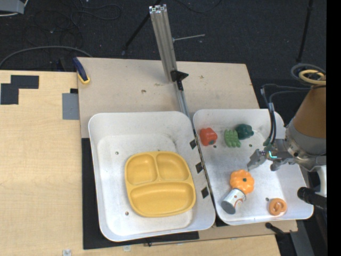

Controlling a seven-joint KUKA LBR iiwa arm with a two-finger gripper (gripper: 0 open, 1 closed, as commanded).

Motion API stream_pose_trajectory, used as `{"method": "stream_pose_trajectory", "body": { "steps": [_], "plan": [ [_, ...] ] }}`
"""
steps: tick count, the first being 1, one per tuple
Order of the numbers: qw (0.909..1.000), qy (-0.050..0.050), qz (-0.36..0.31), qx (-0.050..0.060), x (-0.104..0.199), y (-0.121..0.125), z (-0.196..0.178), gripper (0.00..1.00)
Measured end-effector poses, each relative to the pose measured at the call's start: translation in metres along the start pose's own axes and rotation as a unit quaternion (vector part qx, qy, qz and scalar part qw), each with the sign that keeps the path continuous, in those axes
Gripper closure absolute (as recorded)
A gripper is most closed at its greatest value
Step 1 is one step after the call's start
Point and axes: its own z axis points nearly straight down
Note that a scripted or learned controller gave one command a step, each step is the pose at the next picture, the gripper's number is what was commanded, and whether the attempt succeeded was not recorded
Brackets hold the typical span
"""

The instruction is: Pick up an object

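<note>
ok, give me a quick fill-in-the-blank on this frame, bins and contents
1. The yellow divided plate lies in the ____ bin.
2. The plate has ____ compartments.
3. The orange pumpkin touches the ____ lying just below it in view.
4. The gripper hangs over the ____ bin.

Missing words: left; three; can; right

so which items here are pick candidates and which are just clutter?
Pick candidates, all in the right bin:
orange pumpkin
red toy
light green toy
dark green toy
small can
orange ring
gripper above them

Lying about:
yellow divided plate in the left bin
metal post
</note>
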Motion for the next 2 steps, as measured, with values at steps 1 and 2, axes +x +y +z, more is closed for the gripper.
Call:
{"method": "stream_pose_trajectory", "body": {
  "steps": [1,2],
  "plan": [
    [1.0,0.0,0.0,-0.001,0.0,0.0,0.0,0.0],
    [1.0,0.002,0.001,-0.003,-0.004,0.003,0.059,0.0]
  ]
}}
